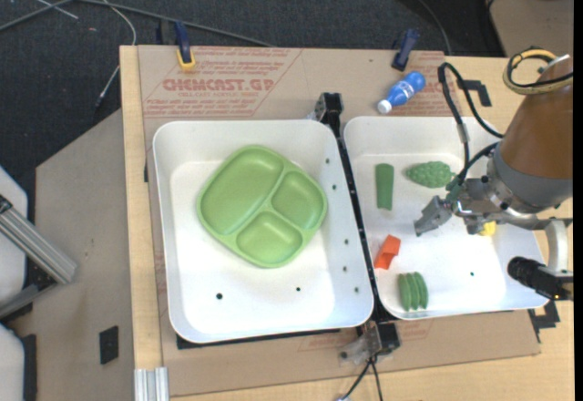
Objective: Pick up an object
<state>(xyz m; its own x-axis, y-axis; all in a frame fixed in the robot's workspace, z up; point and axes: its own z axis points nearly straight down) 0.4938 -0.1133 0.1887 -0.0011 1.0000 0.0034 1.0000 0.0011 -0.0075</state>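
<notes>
my claw (435,215) hangs in the middle of the right bin (474,294), and i cannot tell if it is spread or pinched. the orange block (387,251) lies just left and a bit toward the near edge.

Both bins are plain white; the left bin (182,299) carries a pale green divided plate (262,205). In the right bin (483,294) lie a green stick (384,185), a bumpy green piece (429,174), a ribbed green piece (413,290) and a small orange block (388,251). The brown cardboard (219,80) under them bears red lettering, with a blue-and-white bottle (402,92) on it.
</notes>
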